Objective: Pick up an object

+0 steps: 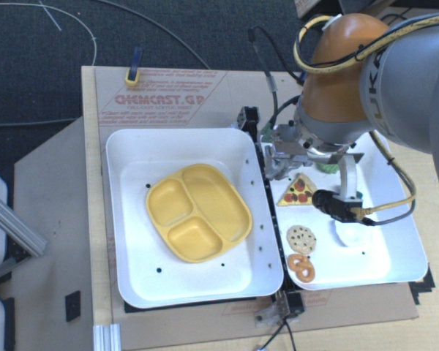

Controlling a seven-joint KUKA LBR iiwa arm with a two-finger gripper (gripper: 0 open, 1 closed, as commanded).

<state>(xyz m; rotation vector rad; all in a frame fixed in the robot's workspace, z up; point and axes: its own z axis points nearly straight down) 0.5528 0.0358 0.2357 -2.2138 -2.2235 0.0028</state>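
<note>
My gripper (279, 161) hangs low over the left part of the right bin (395, 265), below the orange wrist band. Just to its right and front lies a toy pizza slice (298, 191), close to the gripper but not visibly held. Nearer the front edge sit a chocolate-chip cookie (301, 238) and a pretzel (303, 268). A white rounded piece (347, 233) rests right of the cookie. A bit of green (327, 169) peeks out under the arm, mostly hidden.
The left bin (132, 269) holds a yellow three-compartment plate (197, 210). A black cable end (336, 206) with a yellow lead hangs over the right bin. The divider between the bins (267, 210) runs right beside the gripper.
</note>
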